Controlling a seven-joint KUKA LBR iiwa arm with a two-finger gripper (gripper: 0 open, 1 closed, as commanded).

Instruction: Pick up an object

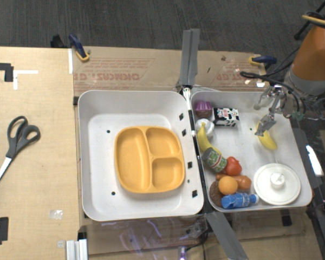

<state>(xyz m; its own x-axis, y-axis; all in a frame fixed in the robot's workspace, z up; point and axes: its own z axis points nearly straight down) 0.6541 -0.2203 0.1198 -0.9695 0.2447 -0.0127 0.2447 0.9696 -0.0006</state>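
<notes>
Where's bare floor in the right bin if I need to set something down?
Right bin: the bare patch runs down the middle, between the milk carton, the small banana under the gripper and the white lid. Its left side is crowded, from the long banana to the blue bottle.

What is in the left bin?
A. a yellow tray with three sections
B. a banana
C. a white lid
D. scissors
A: the yellow tray lies alone in the left bin; the lid and bananas are in the right bin, and the scissors lie on the bench.
</notes>
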